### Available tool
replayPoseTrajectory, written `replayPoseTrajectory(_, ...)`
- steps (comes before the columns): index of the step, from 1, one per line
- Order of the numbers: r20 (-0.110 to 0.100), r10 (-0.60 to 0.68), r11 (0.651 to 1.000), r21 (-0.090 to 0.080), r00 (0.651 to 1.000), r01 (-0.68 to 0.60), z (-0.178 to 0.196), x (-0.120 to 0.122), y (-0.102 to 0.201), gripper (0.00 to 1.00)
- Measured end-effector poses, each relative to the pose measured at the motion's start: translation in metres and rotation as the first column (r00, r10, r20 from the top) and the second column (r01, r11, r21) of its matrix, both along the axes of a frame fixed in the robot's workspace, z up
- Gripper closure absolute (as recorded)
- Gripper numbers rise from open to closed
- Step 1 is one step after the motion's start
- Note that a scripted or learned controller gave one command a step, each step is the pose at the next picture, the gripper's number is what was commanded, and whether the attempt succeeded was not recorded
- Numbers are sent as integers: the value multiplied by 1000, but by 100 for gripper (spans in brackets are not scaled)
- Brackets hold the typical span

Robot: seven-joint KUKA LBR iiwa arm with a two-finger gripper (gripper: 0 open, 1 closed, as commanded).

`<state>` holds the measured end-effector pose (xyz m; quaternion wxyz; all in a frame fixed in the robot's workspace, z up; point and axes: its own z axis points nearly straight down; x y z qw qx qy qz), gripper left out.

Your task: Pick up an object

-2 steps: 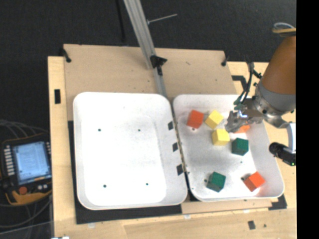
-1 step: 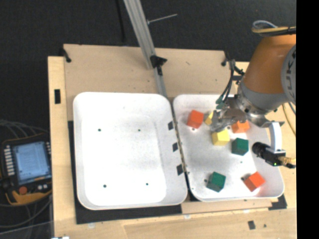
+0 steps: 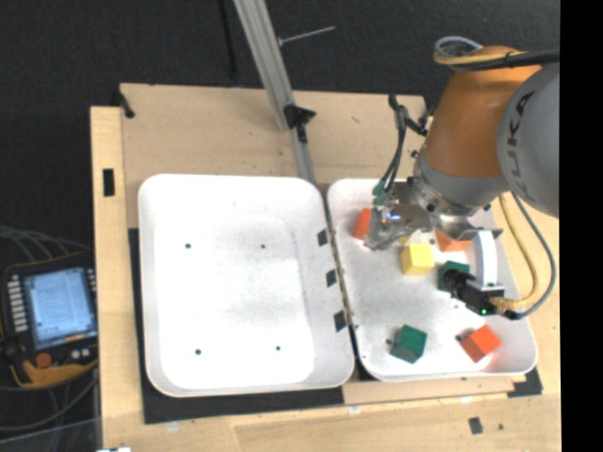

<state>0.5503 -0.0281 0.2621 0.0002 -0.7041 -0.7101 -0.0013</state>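
The arm reaches in from the right and its gripper [image 3: 382, 229] hangs low over the upper left part of the right bin [image 3: 372, 351]; whether its fingers are open or closed cannot be told, for the metal at the tip is a blur of glare. An orange block [image 3: 363, 222] lies just to the left of the tip, close against it or touching, near the bin's left wall; nothing is seen held. A yellow block [image 3: 416, 258] sits just beside the tip on the other side, lower right; a green block [image 3: 408, 343] and a second orange block [image 3: 479, 343] lie well apart toward the bin's near edge. The left bin [image 3: 236, 281] adjoins on the tabletop [image 3: 188, 121]. Judged nearest target: the first orange block; it appears squat, with no marked long axis, so the coming move turns on a small shift leftward.
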Motion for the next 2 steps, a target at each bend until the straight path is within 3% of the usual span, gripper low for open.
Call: replayPoseTrajectory(2,-6,-3,1000,-2,1000,2,-32,-6,105,100)
